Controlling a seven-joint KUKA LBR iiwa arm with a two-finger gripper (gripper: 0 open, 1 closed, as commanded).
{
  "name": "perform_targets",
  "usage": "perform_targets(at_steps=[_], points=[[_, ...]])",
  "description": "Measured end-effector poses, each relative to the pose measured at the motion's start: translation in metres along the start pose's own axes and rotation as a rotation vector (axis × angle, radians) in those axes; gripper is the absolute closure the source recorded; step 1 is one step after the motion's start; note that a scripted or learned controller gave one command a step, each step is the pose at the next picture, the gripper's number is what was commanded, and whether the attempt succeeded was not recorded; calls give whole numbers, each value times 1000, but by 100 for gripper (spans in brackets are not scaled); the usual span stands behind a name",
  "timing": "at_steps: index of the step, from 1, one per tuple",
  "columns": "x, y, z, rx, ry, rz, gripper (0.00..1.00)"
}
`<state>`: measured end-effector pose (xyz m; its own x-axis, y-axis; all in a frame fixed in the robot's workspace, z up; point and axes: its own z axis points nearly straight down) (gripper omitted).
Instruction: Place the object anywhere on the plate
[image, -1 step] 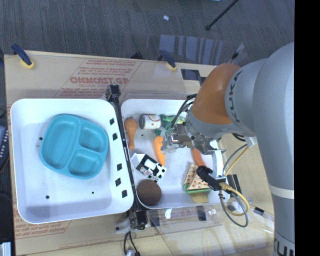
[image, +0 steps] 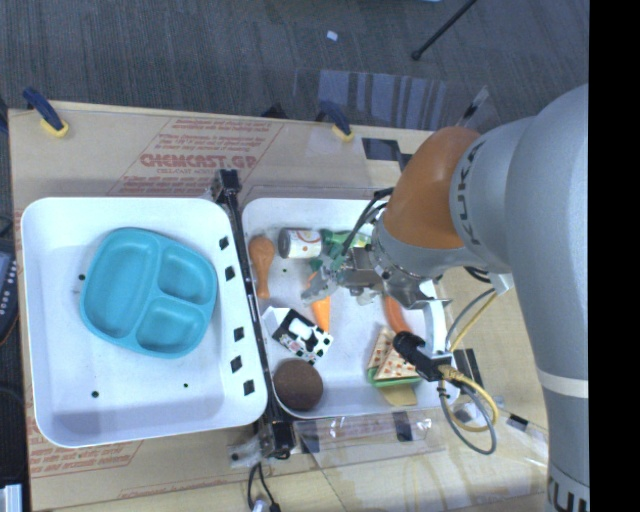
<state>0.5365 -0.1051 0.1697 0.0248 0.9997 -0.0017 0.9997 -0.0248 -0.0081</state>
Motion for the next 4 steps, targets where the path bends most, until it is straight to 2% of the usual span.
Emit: perform_targets(at_steps=[1,2,3,4], points=[[1,0,-10,5,1,-6,100],[1,0,-10,5,1,-7,0],[2,1,-19,9,3,-11,100],[63,-24,-52,-3,3,343,100]])
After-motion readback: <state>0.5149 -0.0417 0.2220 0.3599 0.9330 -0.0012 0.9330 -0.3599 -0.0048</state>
